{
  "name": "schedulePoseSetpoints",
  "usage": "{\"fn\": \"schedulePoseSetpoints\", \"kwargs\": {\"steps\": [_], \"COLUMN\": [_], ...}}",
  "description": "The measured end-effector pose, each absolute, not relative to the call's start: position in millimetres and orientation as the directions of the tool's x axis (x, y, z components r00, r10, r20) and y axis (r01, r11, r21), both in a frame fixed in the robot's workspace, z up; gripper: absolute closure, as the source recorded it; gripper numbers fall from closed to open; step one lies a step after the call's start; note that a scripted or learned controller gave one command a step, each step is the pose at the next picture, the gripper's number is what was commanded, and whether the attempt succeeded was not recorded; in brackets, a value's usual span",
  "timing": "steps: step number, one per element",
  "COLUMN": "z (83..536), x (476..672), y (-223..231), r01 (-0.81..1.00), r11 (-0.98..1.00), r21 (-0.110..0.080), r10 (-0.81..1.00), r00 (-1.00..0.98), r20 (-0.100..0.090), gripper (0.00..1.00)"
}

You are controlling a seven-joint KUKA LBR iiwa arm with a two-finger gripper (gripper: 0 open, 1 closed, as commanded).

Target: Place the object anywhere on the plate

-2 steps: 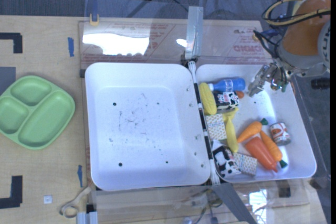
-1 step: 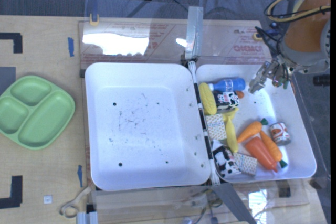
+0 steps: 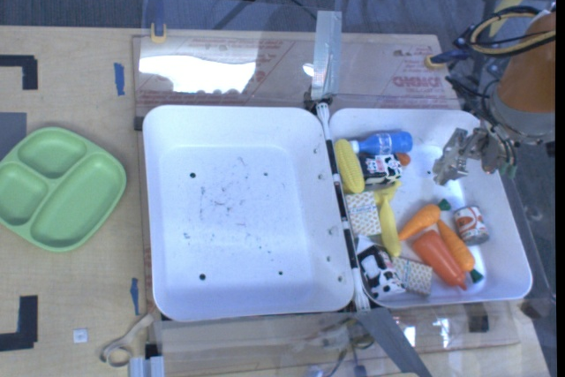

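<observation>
A green divided plate (image 3: 62, 188) lies on the wooden bench at the far left, outside the bins. The right bin (image 3: 512, 265) holds several toy foods: a blue bottle (image 3: 385, 142), a corn cob (image 3: 350, 165), a cow-patterned carton (image 3: 382, 167), a banana (image 3: 387, 223), two carrots (image 3: 418, 221) (image 3: 455, 248) and a small can (image 3: 470, 223). My gripper (image 3: 450, 162) hangs over the upper right part of that bin, right of the bottle and above the can. I see nothing held in it.
The left bin (image 3: 168, 132) lies between the plate and the right bin. A metal divider post (image 3: 327, 49) and clear panels stand behind the bins. Cables and the orange arm band (image 3: 530, 75) crowd the upper right. Blue and black tape marks dot the bench.
</observation>
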State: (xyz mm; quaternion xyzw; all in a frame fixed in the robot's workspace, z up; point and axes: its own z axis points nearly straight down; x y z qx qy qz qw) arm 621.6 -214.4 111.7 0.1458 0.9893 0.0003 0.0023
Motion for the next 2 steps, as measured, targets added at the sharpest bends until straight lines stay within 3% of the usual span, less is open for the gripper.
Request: {"fn": "schedulePoseSetpoints", "kwargs": {"steps": [1,2], "z": [88,101], "x": [651.1,654.0], "y": [-222,-222], "r01": [-0.310,-0.307], "r11": [0.951,0.952], "r21": [-0.003,-0.006], "r10": [-0.310,-0.307], "r00": [-0.951,-0.952], "r20": [-0.011,-0.023], "gripper": [1.00,1.00]}}
